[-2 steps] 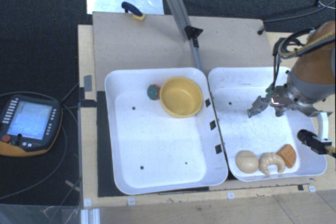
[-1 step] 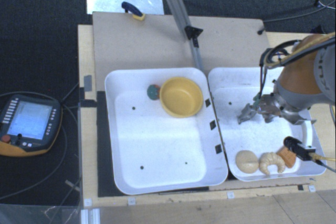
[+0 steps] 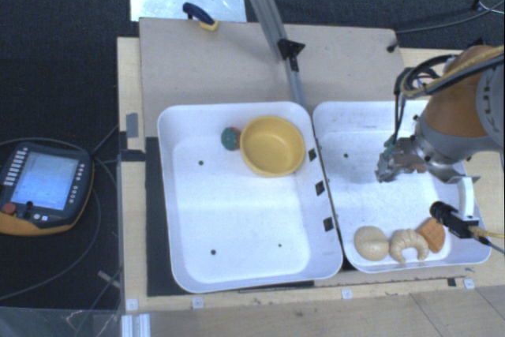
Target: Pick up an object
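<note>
Hangs over the right shallow white bin (image 3: 347, 126), grip state of the grey two-finger gripper (image 3: 389, 168) impossible to tell.

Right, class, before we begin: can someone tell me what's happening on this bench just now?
A grey robot arm with an orange band reaches in from the right, its end effector low over the right-hand shallow white bin. Nothing shows between its fingers. Along that bin's near edge lie a pale round bread roll, a cream croissant-shaped piece and an orange wedge-shaped piece. The left-hand shallow white bin holds a yellow plastic bowl with a small dark green ball beside it.
</note>
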You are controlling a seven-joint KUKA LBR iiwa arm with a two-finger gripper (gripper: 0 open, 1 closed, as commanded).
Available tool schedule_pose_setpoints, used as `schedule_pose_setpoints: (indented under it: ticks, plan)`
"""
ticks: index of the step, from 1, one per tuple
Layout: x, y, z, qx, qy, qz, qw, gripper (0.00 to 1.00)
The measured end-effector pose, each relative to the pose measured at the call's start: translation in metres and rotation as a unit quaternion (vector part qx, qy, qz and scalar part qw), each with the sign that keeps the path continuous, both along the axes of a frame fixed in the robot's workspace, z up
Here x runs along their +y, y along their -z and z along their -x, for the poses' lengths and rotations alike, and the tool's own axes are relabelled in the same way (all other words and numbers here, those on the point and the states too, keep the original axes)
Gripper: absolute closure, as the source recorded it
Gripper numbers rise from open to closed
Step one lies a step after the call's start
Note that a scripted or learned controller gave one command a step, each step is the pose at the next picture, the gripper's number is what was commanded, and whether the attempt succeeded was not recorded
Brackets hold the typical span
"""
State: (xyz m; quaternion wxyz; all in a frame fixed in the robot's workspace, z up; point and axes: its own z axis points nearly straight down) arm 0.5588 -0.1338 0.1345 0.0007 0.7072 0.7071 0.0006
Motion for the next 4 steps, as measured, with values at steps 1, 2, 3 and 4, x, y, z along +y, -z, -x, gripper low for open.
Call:
schedule_pose_setpoints:
  ticks: [1,2,3,4]
  plan:
    - [0.002,-0.059,0.007,-0.002,0.000,0.0003,1.0000,1.00]
    - [0.001,-0.070,0.006,0.000,0.000,0.0000,1.0000,1.00]
    - [0.044,-0.073,0.006,0.000,-0.002,-0.0005,1.0000,1.00]
    - [0.096,-0.087,0.000,0.000,-0.003,-0.0008,1.0000,1.00]
